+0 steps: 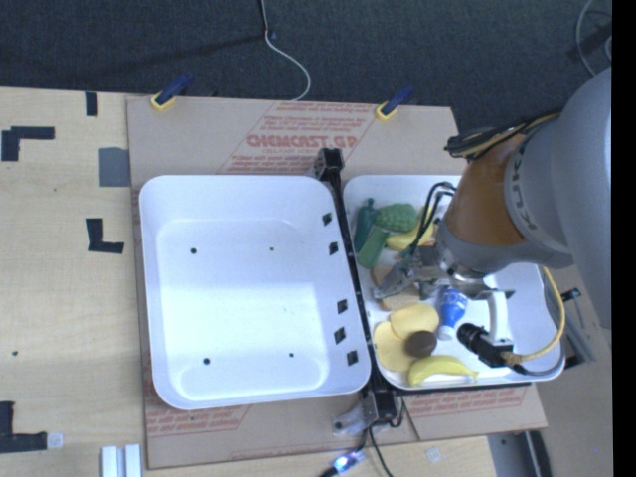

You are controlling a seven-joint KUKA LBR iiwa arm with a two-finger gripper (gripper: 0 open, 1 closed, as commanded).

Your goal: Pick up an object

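Over the right bin (517,374), gripper (405,276) hangs low among clustered toy food, likely seeking a pick; grip state cannot be told.

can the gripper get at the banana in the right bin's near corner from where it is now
Probably yes. The banana lies uncovered at the near edge of the right bin, just below the gripper. A brown piece and the bin wall crowd it, so finger room looks tight.

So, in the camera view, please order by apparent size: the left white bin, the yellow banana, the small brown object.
1. left white bin, by far the largest
2. yellow banana
3. small brown object, the smallest
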